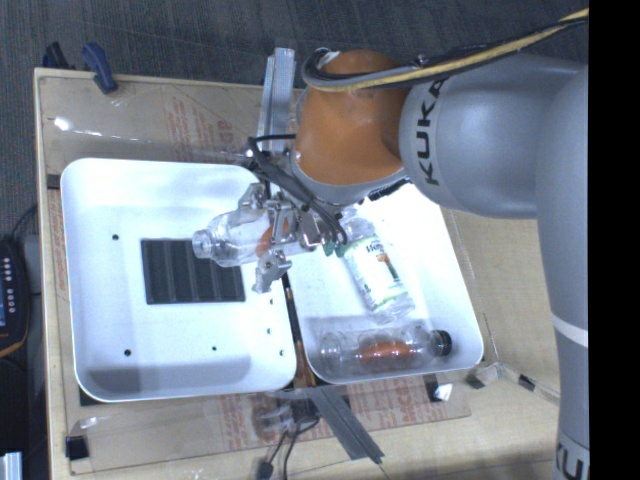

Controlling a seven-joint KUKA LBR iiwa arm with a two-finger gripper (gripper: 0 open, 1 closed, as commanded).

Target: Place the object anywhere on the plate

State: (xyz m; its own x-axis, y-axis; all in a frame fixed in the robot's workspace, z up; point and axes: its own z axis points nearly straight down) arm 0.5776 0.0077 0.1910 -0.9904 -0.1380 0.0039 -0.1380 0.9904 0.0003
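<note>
Clear plastic bottle (228,238) is sitting in my claw (268,238), fingers pinching it, hovering over the left white bin (90,268) just beside the dark ribbed rectangular plate (190,271). Two more bottles are lying in the right bin (460,313).

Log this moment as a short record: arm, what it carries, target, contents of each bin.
arm: reaches in from the right, gripper above the inner edge of the left bin
carried item: clear plastic bottle at the gripper, lying sideways; grip between fingers not clear
target: dark ribbed plate, flat on the left bin's floor, nothing on it
right bin: bottle with green-and-white label; clear bottle with dark cap along the near wall
task state: not yet placed
</note>
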